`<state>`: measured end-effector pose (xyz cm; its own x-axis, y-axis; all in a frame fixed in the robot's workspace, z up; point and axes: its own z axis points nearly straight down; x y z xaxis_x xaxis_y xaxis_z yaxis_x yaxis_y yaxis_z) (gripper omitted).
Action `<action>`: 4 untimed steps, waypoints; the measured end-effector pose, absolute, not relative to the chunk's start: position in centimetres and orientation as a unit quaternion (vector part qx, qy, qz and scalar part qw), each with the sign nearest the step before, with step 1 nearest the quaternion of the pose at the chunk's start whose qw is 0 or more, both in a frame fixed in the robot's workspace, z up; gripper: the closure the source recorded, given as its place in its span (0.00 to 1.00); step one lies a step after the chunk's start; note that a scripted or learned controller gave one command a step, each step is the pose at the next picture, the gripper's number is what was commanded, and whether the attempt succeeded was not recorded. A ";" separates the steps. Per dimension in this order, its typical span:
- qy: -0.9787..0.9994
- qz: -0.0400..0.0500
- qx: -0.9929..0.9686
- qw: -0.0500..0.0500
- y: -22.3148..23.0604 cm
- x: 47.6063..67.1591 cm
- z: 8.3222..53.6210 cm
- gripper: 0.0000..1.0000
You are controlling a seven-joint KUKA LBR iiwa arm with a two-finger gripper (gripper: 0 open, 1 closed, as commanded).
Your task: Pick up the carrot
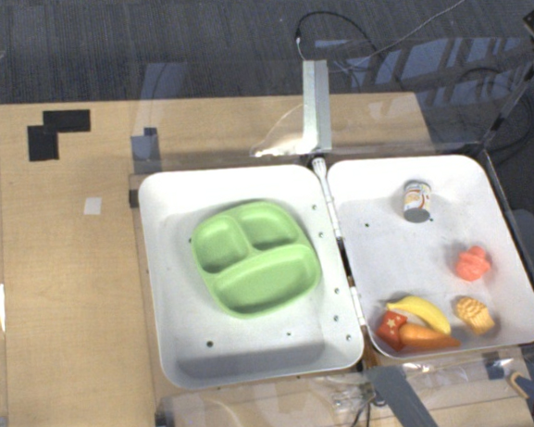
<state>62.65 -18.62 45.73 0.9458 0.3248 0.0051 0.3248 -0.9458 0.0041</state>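
Whether the gripper is wide, narrow or holding something cannot be told. Nothing grips the carrot [428, 337]: it lies flat in the right bin [496, 234], in the near corner on the side next to the left bin [167, 291], its length running along the near wall.

A banana [421, 312] lies just behind the carrot, curved, touching or nearly touching it. A red piece [389, 326] with yellow flecks sits at the carrot's thick end, pressed into the corner against the bin's wall; what it is I cannot make out. These three form one tight cluster.

Near the carrot's tip, a little apart from it, sits a lumpy tan-and-yellow piece [473, 313]. Farther back on that side, alone on the white floor, is a pink-red lump [473, 262]. Well apart from all of these, toward the far wall, is a small can [416, 200] with a pale label; whether it stands upright or is tilted is unclear.

Across the seam where the two bins meet, the left bin holds a green plate [255, 256] with three compartments, lying turned at a slant near the bin's middle and touching no wall.

Behind the seam a grey metal post [317, 101] rises from the wooden bench [61, 300]. Black marks [55, 132] sit on the bench's far left part, and thin cables [373, 41] trail over the dark floor beyond.
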 end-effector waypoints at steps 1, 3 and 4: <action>0.171 0.004 0.985 0.002 -18.4 62.8 46.9 1.00; 0.183 0.007 0.983 0.003 -17.9 63.0 49.2 1.00; 0.188 0.008 0.982 0.004 -17.7 63.1 50.3 1.00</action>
<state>63.13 -17.66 50.35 0.9289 0.3702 0.0144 0.3700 -0.9290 0.0110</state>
